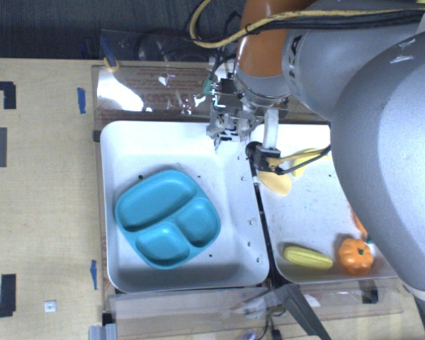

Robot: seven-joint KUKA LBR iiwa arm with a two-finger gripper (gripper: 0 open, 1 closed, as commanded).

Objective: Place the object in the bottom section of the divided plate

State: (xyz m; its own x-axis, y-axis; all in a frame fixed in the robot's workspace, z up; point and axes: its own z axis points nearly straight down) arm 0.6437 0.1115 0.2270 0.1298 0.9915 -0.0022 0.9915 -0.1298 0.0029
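Blue divided plate (168, 218) waiting in left bin (120, 144); jaws (235, 129) poised at far rim, state unclear; corn (307, 257), pumpkin (356, 254) near right.

A blue divided plate (167, 218) lies flat in the left bin; a yellow corn cob (307, 257) lies in the right bin.

divided plate (168, 218) in left bin (120, 140), corn (307, 256) beside pumpkin (356, 255) in right bin (308, 190)
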